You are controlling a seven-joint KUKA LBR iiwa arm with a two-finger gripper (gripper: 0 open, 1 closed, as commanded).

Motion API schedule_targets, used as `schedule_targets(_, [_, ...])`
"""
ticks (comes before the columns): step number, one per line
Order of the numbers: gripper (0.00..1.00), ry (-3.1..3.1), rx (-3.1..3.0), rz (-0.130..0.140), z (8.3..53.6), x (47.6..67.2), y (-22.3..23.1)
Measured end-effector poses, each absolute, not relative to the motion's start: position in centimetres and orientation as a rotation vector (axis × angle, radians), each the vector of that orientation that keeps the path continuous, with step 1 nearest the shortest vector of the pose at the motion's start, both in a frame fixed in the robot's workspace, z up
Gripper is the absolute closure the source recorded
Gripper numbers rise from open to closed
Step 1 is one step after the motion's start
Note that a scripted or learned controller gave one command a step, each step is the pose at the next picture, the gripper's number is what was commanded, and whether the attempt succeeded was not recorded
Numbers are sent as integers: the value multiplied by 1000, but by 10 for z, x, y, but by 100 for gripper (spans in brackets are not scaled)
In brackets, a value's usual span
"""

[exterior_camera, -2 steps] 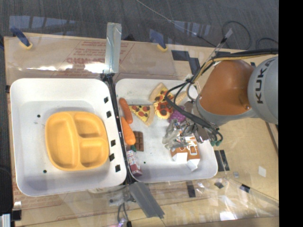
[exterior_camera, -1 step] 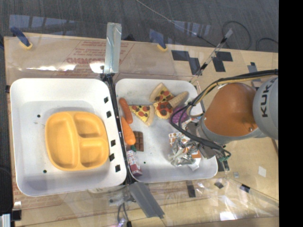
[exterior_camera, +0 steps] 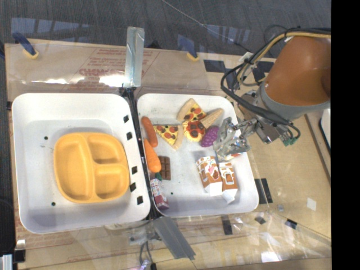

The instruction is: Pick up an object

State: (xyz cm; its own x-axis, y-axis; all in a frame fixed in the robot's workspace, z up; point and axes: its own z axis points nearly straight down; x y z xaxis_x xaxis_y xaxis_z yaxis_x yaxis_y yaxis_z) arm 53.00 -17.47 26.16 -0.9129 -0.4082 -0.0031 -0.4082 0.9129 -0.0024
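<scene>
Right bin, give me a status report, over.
Gripper low over right bin, beside purple grapes. Nothing seen held. Milk cartons and pizza slices crowd close.

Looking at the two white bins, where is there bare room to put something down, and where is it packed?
Free: the left bin's floor around the yellow divided tray, and the right bin's middle patch between the chocolate bar and the milk cartons. Crowded: the top, where pizza slices, purple grapes and the end effector cluster, and the left wall, lined by sausage and carrot.

right bin — toys crowd centre, left wall | front-right corner bare
</scene>
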Motion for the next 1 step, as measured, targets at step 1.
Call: schedule_targets(1, [100,2992,-986,13,149,510,-175])
